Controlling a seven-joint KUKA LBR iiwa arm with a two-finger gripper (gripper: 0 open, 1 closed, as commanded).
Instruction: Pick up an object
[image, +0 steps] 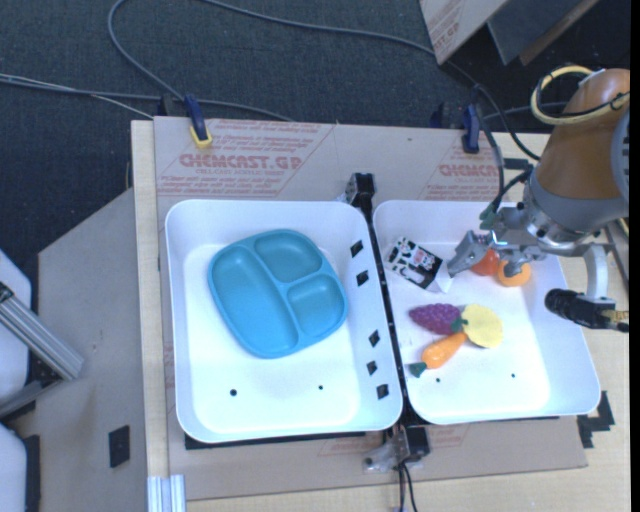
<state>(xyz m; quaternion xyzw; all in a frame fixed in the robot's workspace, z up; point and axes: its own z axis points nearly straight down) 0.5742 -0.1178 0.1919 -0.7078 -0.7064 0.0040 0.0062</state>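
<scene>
My gripper (490, 260) hangs over the back of the right bin (560, 395), its grey fingers spread on either side of an orange round object (492, 264). That orange object rests on the bin floor between the fingers. Nearer the front lie a purple bunch of grapes (436, 317), a yellow piece (483, 326) and an orange carrot (443, 351), all close together. A small black and white item (413, 259) sits at the back left of the same bin, to the left of the gripper.
The left bin (190, 400) holds a blue divided plate (278, 291). A black divider with clips (376, 300) runs between the bins. Cables and a black fitting (585, 306) trail from the arm at the right.
</scene>
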